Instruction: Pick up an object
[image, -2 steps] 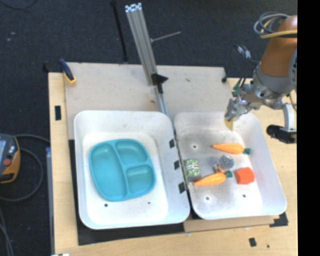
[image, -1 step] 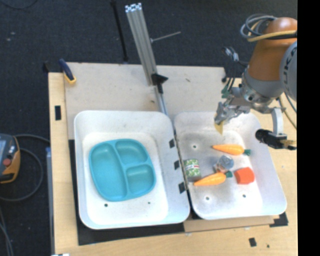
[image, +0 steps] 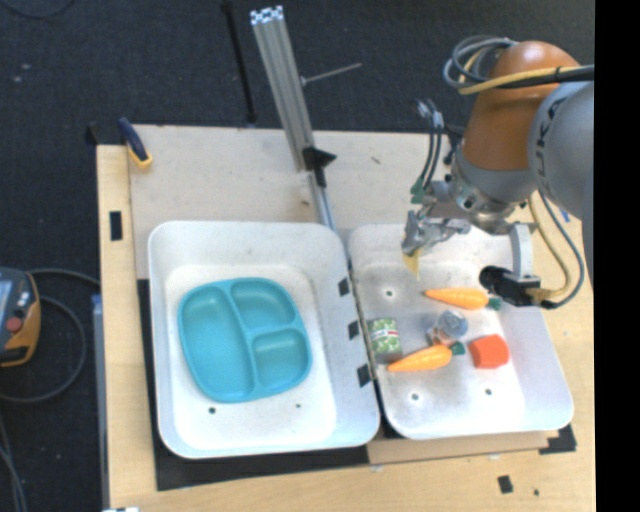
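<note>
My gripper (image: 422, 238) hangs over the far left part of the right bin (image: 540, 400), pointing down. A small yellow bit (image: 411, 263) shows just under it; I cannot tell if it is held. In the right bin lie an orange carrot (image: 457, 297), a second carrot (image: 422, 359) nearer the front, a red-orange block (image: 489, 351), a small grey-blue object (image: 449, 326) and a green and white packet (image: 383, 336). All of these lie in front of the gripper and apart from it.
The left bin (image: 170, 250) holds a blue divided plate (image: 243, 335). A metal post (image: 290, 95) rises at the back between the bins. A black part with cables (image: 510, 285) hangs beside the first carrot. The bench edge (image: 115, 300) runs along the left.
</note>
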